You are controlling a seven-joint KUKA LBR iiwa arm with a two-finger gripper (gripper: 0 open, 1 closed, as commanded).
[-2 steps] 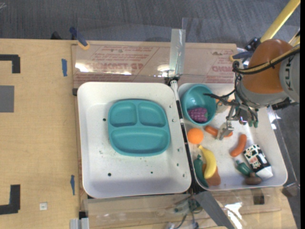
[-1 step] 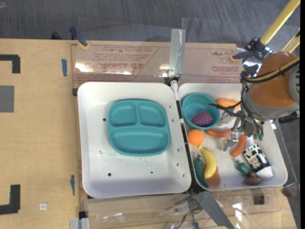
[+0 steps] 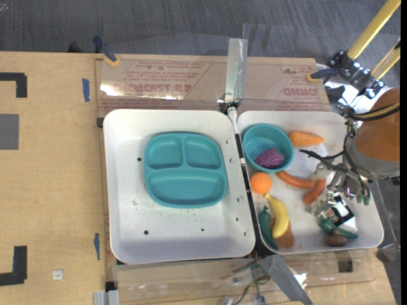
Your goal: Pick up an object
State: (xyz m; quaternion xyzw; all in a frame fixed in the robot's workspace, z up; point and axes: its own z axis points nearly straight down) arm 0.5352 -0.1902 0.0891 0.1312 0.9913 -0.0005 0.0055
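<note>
Two white bins [image 3: 121, 189] | right bin [image 3: 375, 234]: food toys piled for picking | gripper [image 3: 336, 199] low beside small dark-green toy [image 3: 331, 224], near yellow plastic banana [image 3: 278, 216] | claw state: cannot tell

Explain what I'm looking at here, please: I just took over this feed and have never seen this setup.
One fixed camera looks down at a slant on a bench with two shallow white bins. The grey arm with the orange band is a robot reaching in from the right; its hand hangs low over the right bin. I cannot tell whether it grips anything. The left bin holds a teal divided plate. The right bin holds a teal bowl with a purple item inside, an orange ball, a banana, carrots and other toy food.
</note>
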